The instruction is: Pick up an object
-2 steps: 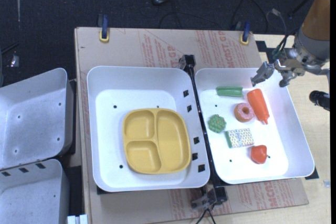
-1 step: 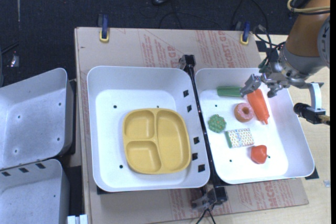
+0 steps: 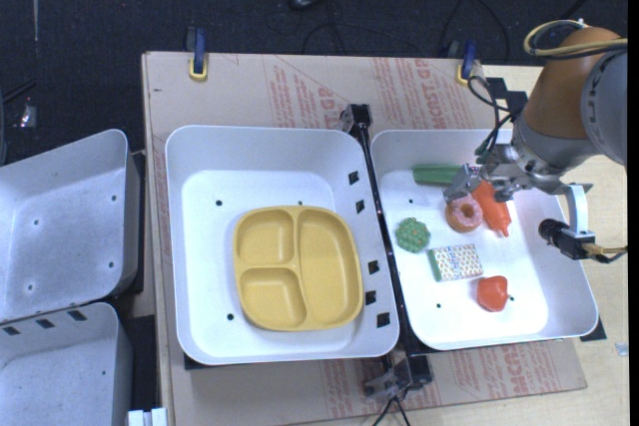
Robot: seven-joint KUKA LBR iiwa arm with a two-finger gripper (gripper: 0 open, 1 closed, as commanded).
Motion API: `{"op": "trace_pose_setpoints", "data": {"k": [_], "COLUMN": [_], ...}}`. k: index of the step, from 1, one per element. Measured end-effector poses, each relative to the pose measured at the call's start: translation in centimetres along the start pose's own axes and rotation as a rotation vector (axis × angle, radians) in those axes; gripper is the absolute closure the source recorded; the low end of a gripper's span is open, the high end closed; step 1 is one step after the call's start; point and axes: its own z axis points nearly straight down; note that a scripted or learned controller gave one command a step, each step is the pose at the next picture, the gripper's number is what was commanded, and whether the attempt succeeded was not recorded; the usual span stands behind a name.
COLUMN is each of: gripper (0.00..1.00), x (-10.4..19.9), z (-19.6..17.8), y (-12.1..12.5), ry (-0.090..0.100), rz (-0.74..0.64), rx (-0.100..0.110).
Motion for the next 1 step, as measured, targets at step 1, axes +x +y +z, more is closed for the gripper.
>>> {"op": "trace_pose_setpoints", "data": {"k": [1], "gripper": [1.00], "x": [-0.04], "z": [-1.41], "y": [0.20], "ry": [-0.002], "rz": [-0.001], "rx": [-0.006]}}
